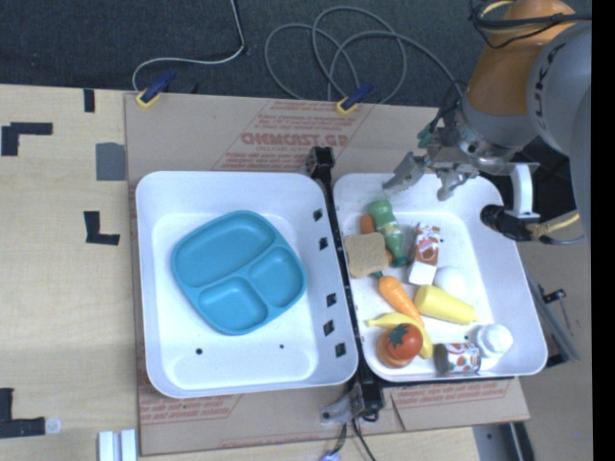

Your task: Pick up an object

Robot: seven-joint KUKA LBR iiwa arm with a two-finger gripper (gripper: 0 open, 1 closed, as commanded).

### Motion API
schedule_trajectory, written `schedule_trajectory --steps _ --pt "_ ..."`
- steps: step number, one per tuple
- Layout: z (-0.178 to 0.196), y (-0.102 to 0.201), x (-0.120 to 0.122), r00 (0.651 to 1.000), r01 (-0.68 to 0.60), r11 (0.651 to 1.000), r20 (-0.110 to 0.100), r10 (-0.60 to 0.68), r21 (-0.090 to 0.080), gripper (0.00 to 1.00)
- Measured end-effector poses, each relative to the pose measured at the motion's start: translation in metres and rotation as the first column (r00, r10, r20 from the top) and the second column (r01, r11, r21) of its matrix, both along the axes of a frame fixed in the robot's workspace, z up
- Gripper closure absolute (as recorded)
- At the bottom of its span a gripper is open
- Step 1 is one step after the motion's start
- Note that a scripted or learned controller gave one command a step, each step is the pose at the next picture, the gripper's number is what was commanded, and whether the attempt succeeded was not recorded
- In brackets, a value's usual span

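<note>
The arm (pixel 533 56) is reaching in from the right, its gripper (pixel 426 179) hanging over the far edge of the right bin (pixel 509 286). The jaws are standing apart with nothing between them. Just below the gripper, a green bottle (pixel 388 225) is lying in the bin beside a brown slice of bread (pixel 364 254). A carrot (pixel 398 297), a yellow block (pixel 444 304), a tomato (pixel 405 341) and a small white bottle (pixel 493 338) are crowding the near half. In the left bin (pixel 159 257), a blue tray (pixel 238 271) is sitting alone.
</note>
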State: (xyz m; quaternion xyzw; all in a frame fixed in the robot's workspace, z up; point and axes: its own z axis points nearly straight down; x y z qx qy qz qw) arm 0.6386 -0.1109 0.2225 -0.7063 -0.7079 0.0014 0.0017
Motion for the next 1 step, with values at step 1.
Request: schedule_trajectory --steps 1 --pt "-0.1064 0.0117 0.0193 1.0 0.0 1.0 -0.003 0.0 0.0 0.0"
